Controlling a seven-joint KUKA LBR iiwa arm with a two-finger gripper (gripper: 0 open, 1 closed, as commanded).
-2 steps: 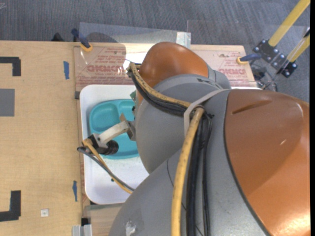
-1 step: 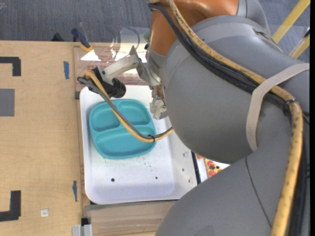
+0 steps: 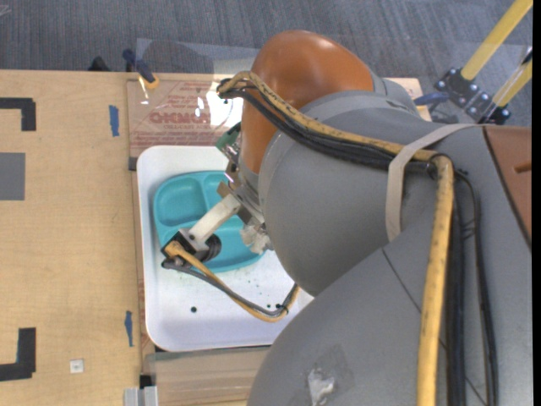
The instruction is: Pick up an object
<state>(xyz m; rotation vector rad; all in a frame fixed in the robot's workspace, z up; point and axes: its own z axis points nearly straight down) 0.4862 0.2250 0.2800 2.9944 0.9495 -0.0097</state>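
The turquoise plastic divided plate (image 3: 182,200) lay in the shallow white bin (image 3: 173,328) on the desk (image 3: 68,227), with the end effector (image 3: 251,229) low at its right edge. Whether that was open, or had hold of anything, could not be told, because the bulky grey arm (image 3: 355,193) covered it along with the bin's right side. A broad, flat plate taken by its rim would probably tilt or slip free.

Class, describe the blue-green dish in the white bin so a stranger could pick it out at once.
Find the pale wooden bench, then the shallow white bin beside the big grey arm. In the bin's upper half lies a turquoise plate, partly under the arm. It is the only coloured thing there, and ridges split it into compartments.
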